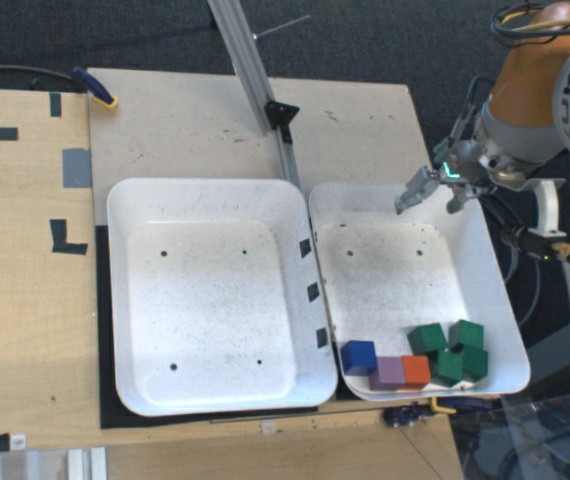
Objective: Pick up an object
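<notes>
I can read no text, label, brand, number or sign anywhere around me. On my orange casing (537, 88) at the upper right of the frame a dark mark sits against the edge, cut off and too partial to make out as letters. The dark tape shapes (62, 236) on the surface (25, 298) at the left of the frame are plain pieces, bearing no writing
</notes>
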`<state>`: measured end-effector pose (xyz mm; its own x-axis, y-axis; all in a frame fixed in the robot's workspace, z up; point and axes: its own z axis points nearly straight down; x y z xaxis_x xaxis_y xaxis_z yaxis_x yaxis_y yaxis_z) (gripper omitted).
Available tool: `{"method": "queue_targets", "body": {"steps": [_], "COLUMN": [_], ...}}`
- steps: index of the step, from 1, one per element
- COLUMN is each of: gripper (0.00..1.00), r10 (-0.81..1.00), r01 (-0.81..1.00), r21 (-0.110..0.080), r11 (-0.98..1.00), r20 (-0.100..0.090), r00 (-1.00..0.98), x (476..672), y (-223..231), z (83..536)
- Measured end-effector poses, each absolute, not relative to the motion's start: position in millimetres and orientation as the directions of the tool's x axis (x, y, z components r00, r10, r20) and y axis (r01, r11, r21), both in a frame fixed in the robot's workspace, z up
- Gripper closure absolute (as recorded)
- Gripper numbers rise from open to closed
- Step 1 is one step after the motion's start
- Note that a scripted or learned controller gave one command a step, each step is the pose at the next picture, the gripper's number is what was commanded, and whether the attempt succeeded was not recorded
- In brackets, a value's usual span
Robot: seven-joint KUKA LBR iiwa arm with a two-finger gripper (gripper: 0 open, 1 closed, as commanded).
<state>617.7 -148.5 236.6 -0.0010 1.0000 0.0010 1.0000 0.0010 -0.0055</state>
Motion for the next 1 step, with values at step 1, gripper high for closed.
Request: {"method": "queue_targets", "body": {"steps": [1], "gripper": [0.00], "r10": [1.000], "r01": [1.000], "r21": [-0.001], "r11": [0.002], "r20": [0.000], "r00": [-0.002], "x": [618.6], "y": [-148.4], "z": [239.2]}}
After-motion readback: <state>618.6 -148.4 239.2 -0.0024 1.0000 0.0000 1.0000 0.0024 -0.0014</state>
